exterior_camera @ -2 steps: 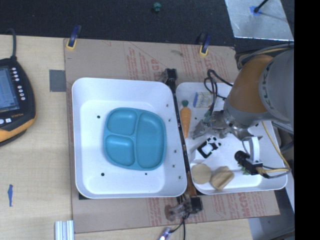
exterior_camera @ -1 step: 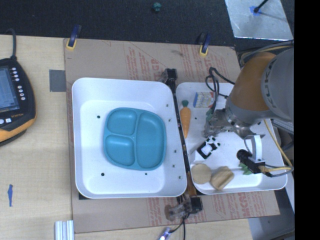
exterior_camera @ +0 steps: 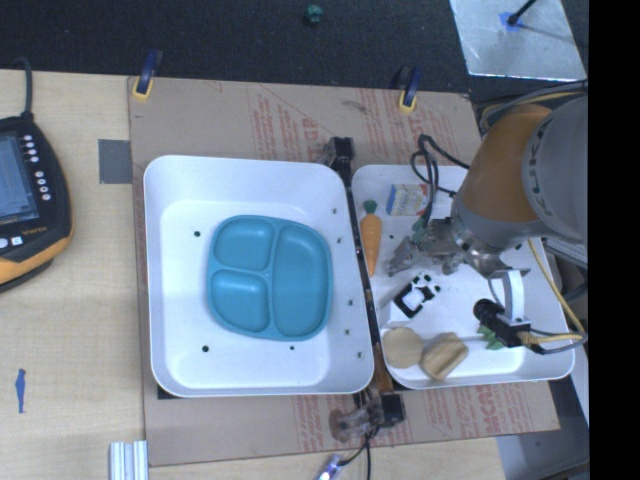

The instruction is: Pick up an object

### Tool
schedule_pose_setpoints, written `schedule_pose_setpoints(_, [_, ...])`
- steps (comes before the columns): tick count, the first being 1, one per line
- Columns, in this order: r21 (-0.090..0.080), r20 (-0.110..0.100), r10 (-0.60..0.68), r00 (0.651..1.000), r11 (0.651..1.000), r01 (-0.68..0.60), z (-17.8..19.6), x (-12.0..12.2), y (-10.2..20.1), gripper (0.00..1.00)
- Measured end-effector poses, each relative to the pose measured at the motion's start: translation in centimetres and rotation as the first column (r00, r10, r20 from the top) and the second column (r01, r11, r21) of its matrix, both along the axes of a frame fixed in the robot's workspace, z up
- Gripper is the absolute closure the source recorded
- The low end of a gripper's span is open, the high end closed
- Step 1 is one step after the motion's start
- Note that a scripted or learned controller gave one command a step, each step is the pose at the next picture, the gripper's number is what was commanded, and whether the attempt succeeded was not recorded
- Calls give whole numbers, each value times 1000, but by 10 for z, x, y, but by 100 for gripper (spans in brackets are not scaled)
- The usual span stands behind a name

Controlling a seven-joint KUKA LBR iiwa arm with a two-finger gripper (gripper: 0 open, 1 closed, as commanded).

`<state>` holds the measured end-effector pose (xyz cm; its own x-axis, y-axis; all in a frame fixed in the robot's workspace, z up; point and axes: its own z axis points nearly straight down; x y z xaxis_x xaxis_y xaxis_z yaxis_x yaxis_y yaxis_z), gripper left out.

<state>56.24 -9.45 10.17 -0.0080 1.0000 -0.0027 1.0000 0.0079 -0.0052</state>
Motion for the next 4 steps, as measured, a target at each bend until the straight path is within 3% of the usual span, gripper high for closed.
schedule_pose_setpoints(1, [-5, -10, -5, 1000, 1000, 5, -10, 64, -6, 0])
schedule_pose_setpoints(2, [3, 3, -3, 1000, 1000, 3, 91, -29, 38, 0])
schedule_pose_setpoints(3, [2, -1, -5, 1000, 1000, 5, 42, -29, -6, 0])
schedule_pose_setpoints(4, [3, -2, -2, 1000, 1000, 2, -11, -17, -2, 0])
